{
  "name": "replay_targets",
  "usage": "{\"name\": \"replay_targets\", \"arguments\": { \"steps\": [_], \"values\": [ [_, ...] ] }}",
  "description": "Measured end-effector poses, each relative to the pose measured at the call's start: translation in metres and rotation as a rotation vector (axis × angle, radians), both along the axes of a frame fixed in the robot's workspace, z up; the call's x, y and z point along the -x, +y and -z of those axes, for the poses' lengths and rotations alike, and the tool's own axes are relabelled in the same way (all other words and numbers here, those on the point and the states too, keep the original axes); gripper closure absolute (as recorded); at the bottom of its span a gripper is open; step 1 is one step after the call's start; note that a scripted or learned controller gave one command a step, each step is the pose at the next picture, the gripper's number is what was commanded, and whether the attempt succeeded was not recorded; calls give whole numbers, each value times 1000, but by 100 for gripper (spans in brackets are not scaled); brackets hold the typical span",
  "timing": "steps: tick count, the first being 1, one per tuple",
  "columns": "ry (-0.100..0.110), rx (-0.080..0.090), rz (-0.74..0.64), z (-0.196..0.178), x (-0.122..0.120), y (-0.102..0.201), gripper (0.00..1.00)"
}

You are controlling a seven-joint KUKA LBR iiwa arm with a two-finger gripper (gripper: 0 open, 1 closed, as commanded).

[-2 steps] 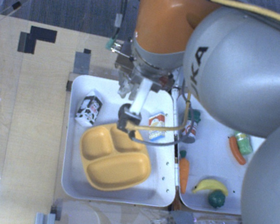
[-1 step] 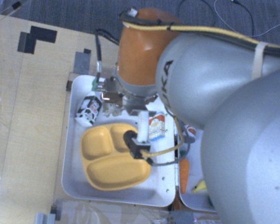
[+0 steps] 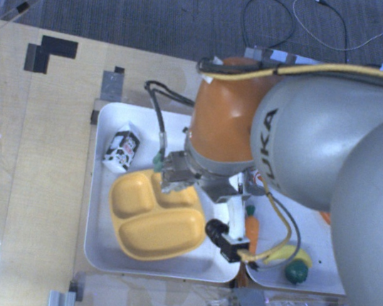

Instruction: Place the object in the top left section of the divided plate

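Arm reaches in from the right, its orange band and wrist hanging over the left bin (image 3: pixel 91 241). Gripper (image 3: pixel 173 179) sits low over the upper right part of the yellow divided plate (image 3: pixel 155 226), at the plate's top edge; its grip state cannot be told, since the wrist hides it from above. Plate lies in the middle of the left bin, with its large section toward the front. Small black-and-white carton (image 3: pixel 121 149) lies tilted in the bin's upper left corner, just beside the plate. Right bin (image 3: pixel 326 282) holds a carrot (image 3: pixel 252 232), a banana (image 3: pixel 283 255) and a dark green item (image 3: pixel 296 272), close together near its front left.
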State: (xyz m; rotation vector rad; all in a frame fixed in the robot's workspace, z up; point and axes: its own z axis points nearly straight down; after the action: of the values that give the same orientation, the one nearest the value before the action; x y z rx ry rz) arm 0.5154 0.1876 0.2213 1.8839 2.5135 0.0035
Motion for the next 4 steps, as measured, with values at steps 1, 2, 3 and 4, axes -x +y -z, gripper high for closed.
{"name": "replay_targets", "arguments": {
  "steps": [1, 2, 3, 4],
  "values": [
    [1, 0, -198, -1, 28, 31, 100],
    [-5, 1, -409, -38, -45, 29, 100],
    [-1, 1, -607, -6, 27, 9, 100],
    [-8, 2, -805, -53, 26, 5, 100]
  ]
}}
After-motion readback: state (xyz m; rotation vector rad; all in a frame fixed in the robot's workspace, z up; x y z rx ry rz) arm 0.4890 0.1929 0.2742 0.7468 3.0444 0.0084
